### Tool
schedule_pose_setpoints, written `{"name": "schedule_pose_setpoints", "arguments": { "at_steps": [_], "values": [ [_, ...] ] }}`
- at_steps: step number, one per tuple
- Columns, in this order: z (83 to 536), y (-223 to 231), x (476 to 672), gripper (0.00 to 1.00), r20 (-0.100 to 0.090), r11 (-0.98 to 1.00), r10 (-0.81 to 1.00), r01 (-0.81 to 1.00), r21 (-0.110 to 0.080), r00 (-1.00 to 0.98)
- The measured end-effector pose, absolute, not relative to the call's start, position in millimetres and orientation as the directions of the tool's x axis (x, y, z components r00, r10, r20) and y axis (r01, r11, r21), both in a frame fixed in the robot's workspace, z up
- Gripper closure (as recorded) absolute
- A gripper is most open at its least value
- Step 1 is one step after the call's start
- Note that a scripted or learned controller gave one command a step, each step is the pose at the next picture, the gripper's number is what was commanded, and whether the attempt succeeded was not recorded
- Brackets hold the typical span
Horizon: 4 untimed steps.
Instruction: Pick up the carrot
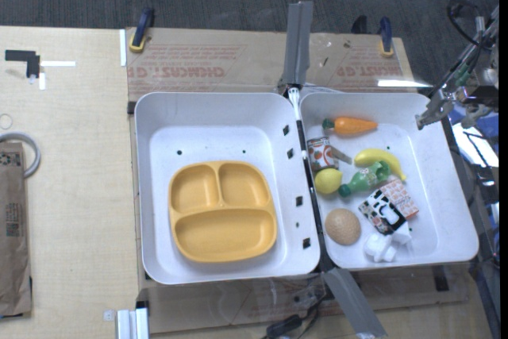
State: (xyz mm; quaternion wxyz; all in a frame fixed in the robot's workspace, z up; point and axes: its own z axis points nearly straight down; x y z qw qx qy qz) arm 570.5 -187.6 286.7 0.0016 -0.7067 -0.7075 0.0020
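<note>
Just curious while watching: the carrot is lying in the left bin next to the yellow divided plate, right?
Not quite. The camera view shows the carrot in the right bin, near its far edge. The yellow divided plate sits alone in the left bin.

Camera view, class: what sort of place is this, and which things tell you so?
Probably a robotics lab bench set up for picking trials: two white bins side by side, toy foods such as a carrot, and cardboard clamped down behind.
</note>
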Motion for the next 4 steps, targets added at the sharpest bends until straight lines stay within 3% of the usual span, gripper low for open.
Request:
{"name": "schedule_pose_setpoints", "arguments": {
  "at_steps": [1, 2, 3, 4],
  "values": [
    [190, -140, 623.2, 0.00, 0.000, 0.062, 0.998, 0.998, -0.004, -0.062],
    [90, -111, 658.2, 0.00, -0.001, 0.138, 0.990, 0.990, -0.005, -0.138],
    [165, -159, 659.4, 0.00, -0.002, 0.197, 0.980, 0.980, 0.000, -0.197],
    [90, -114, 639.5, 0.00, -0.001, 0.197, 0.980, 0.980, -0.002, -0.197]
  ]
}}
